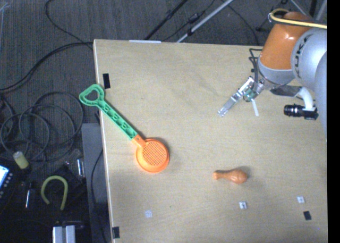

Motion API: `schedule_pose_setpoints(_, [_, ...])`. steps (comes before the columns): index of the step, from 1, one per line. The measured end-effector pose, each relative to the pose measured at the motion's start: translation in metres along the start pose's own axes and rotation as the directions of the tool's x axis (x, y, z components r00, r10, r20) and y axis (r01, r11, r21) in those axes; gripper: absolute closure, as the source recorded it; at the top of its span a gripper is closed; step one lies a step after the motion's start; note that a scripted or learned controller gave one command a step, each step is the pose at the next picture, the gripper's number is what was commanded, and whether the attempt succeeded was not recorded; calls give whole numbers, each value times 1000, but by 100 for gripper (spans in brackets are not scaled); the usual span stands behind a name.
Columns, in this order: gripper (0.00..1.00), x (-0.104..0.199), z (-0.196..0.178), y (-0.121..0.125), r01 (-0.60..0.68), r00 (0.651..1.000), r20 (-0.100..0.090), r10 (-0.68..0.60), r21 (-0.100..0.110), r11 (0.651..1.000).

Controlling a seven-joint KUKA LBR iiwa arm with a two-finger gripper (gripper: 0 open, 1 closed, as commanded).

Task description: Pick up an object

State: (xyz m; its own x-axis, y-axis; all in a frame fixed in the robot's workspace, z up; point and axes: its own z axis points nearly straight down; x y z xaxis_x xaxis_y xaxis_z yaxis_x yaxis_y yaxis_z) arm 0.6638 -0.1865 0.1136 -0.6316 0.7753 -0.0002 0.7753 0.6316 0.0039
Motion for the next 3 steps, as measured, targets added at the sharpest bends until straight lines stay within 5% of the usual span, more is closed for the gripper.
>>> schedule_pose_setpoints(3, [0, 21, 17, 16, 73, 997, 2, -73, 5, 997])
